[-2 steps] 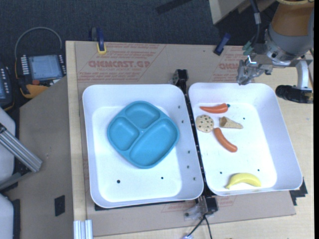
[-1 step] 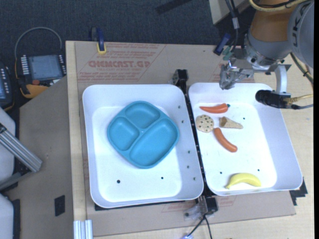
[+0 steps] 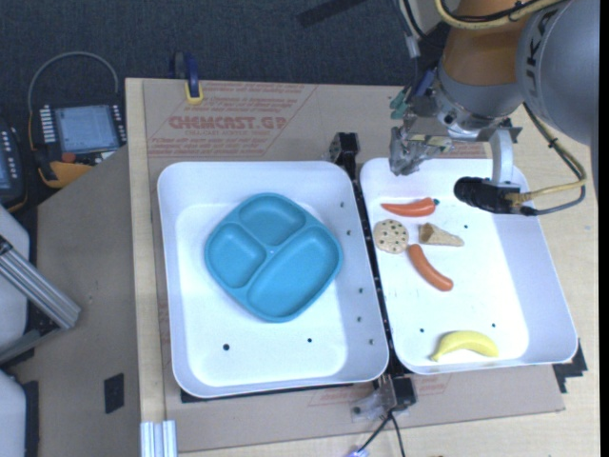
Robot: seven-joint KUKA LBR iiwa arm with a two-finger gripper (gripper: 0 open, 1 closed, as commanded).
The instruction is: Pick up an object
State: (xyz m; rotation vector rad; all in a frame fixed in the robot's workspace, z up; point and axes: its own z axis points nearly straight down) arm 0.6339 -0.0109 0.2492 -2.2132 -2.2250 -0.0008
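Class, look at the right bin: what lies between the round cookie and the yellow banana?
In the camera view, an orange-red sausage lies slanted between the cookie and the banana; bare white bin floor separates it from the banana.

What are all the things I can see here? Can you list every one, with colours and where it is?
Divided plate: 1, blue, in the left bin.
Chili pepper: 1, red with a dark stem, top of the right bin.
Cookie: 1, tan with dark spots, right bin near its left wall.
Wedge-shaped toy food: 1, tan, right of the cookie.
Sausage: 1, orange-red, middle of the right bin.
Banana: 1, yellow, bottom of the right bin.
Bins: 2, white, side by side on the bench.
Clamp: 1, blue and yellow, on the board's top edge.
Small screen device: 1, dark, far left.
Arm: 1, grey and orange, upper right.
Gripper: 1, metal, over the right bin's top-left corner.
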